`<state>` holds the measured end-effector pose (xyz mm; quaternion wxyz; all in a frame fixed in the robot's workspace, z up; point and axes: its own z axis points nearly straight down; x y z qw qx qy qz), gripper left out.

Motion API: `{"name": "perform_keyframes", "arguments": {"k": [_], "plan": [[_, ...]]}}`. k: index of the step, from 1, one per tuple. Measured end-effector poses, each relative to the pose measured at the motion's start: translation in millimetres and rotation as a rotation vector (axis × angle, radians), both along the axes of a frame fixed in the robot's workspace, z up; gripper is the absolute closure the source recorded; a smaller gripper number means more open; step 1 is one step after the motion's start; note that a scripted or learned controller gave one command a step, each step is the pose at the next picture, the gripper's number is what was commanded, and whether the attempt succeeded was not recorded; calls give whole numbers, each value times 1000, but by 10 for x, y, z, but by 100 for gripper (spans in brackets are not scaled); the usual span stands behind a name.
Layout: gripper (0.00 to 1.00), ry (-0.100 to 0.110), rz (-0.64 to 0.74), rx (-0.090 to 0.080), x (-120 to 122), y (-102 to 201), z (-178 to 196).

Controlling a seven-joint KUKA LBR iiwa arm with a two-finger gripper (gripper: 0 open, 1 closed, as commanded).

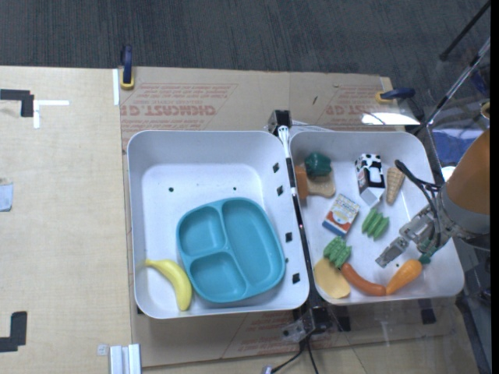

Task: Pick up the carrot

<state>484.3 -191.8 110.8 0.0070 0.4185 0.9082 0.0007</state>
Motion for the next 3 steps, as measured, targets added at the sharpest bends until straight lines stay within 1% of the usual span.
{"name": "perform_keyframes", "arguments": {"k": [1, 2, 3], "plan": [[0, 13, -433, 14, -48, -260, -193], [0, 11, -20, 5, -50, 32, -189], [100, 6, -22, 2, -26, 24, -95]]}}
